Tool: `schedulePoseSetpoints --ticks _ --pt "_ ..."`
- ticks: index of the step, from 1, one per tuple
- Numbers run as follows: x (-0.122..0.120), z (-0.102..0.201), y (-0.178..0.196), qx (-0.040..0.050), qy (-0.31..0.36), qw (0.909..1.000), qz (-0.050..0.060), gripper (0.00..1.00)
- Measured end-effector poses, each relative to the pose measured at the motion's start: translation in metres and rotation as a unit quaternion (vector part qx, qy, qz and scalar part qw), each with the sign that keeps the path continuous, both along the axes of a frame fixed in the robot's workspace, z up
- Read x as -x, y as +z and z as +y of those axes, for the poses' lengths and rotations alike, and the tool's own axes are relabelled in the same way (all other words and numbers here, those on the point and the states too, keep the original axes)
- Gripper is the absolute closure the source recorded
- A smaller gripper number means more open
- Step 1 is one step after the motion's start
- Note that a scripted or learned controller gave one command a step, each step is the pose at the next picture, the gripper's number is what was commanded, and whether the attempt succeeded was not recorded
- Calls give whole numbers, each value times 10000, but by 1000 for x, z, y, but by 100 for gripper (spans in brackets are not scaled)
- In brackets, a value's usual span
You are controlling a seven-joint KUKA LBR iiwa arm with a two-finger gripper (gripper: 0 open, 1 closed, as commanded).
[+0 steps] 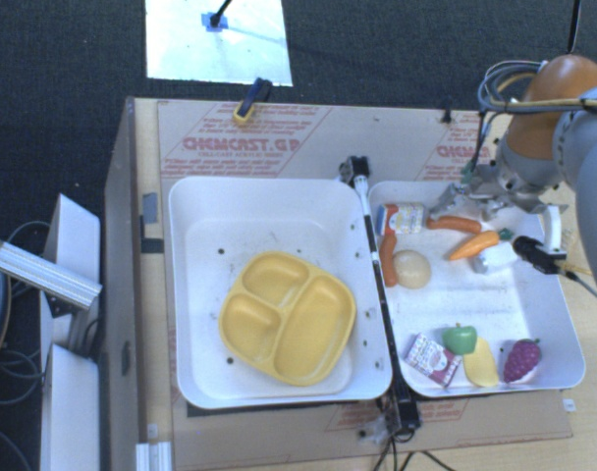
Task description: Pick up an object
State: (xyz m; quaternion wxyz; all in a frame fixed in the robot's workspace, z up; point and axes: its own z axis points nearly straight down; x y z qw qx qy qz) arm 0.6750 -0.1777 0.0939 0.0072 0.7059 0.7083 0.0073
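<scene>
The right bin [549, 312] holds several toy foods. At its back lie a small white-and-orange bottle [405, 219], one carrot [454, 224] and a second carrot [472, 246]. A beige ball [412, 269] and an orange stick [388, 260] lie near the divider. At the front are a red-and-white carton [429, 358], a green pepper [461, 339], a yellow lemon [482, 363] and purple grapes [521, 359]. My gripper [492, 232] is low over the back right of this bin, right by the two carrots. The wrist hides its tip.
The left bin [210, 214] holds a yellow divided plate [287, 317]. The arm with its orange band [564, 81] and cables comes in over the right bin's back right corner. A black clip [355, 170] sits at the back of the divider between the bins.
</scene>
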Motion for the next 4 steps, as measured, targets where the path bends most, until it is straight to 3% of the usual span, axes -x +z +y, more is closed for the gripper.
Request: schedulePoseSetpoints --ticks 1,2,3,4 --pt "-2 1 12 5 16 10000 -27 100" --pt "-2 1 12 5 18 10000 -24 0" --pt "32 1 -9 5 -10 10000 96 0" --pt "9 -7 -11 -27 16 9998 183 0"
